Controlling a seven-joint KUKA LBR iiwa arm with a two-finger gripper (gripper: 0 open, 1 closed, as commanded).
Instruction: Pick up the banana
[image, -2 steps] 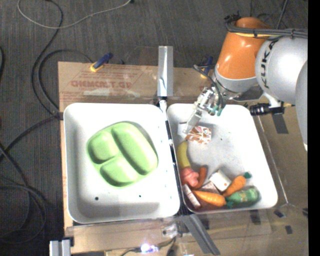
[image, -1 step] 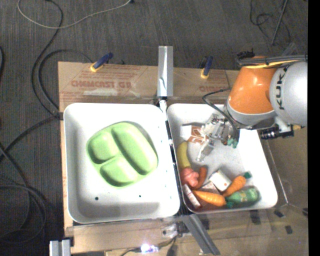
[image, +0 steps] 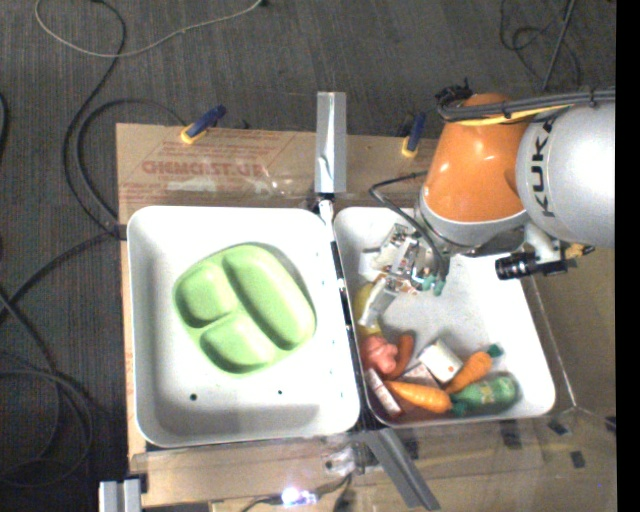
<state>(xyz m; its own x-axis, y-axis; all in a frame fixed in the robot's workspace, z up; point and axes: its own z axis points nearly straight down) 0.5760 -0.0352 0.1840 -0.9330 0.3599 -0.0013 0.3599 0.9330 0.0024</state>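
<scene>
The grey arm reaches in from the right, wrist angled down-left.

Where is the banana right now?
The banana is in the right bin, against its left wall, just below the robot's hand and above the pile of toy carrots.

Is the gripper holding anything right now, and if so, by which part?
Cannot be told. The gripper sits low in the right bin, just above the banana; a grip on it isn't visible.
</scene>
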